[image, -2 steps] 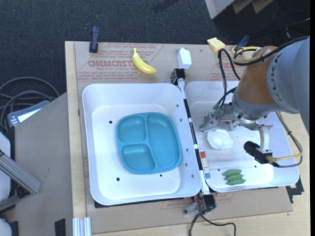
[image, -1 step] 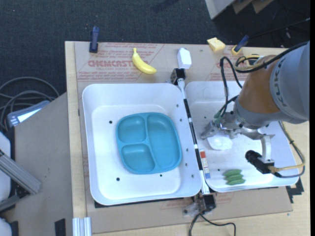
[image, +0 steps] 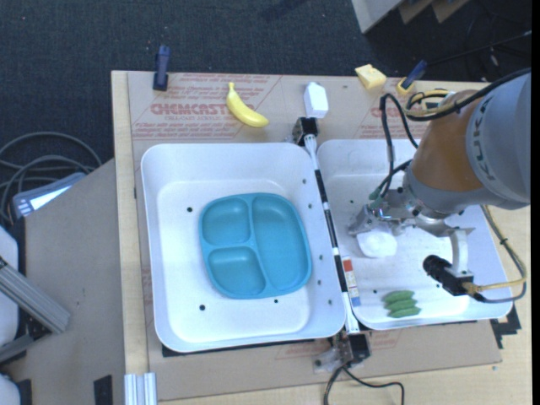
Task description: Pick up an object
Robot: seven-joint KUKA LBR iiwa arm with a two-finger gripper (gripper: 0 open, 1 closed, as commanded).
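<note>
In the right bin a small white rounded object lies near the middle, and a green pea pod lies by the front wall. My gripper hangs low over the bin, just behind and above the white object, almost touching it. The grey arm with its orange band reaches in from the right and covers the bin's right half. A blue divided plate rests in the middle of the left bin.
On the bench behind the bins lie a yellow banana, a white block, a yellow piece and a dark blue item. Black cables loop over the right bin. A black fitting juts from the arm near the pea pod.
</note>
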